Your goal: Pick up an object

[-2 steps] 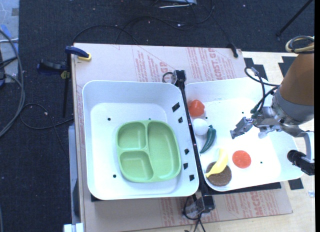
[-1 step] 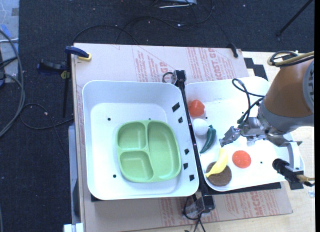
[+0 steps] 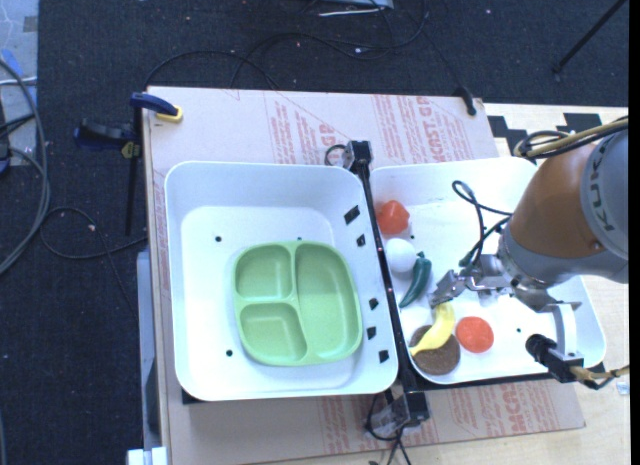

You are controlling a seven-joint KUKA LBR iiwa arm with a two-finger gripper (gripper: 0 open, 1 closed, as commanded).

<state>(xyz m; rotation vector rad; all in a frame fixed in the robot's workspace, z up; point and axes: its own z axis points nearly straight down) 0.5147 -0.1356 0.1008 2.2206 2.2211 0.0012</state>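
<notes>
The arm [image 3: 575, 223] is grey with a broad orange band — dark letters mark its upper casing. A black cable [image 3: 478, 215] loops off it toward a metal gripper [image 3: 447, 287].

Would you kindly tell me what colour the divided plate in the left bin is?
The divided plate is light green, seen clearly in the camera view.

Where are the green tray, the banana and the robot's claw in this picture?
Green tray [image 3: 297, 303], camera view: on the ridge between its compartments.
Banana [image 3: 439, 329], camera view: middle of the yellow peel.
Claw [image 3: 446, 288], camera view: at its tips, just above the banana.
</notes>
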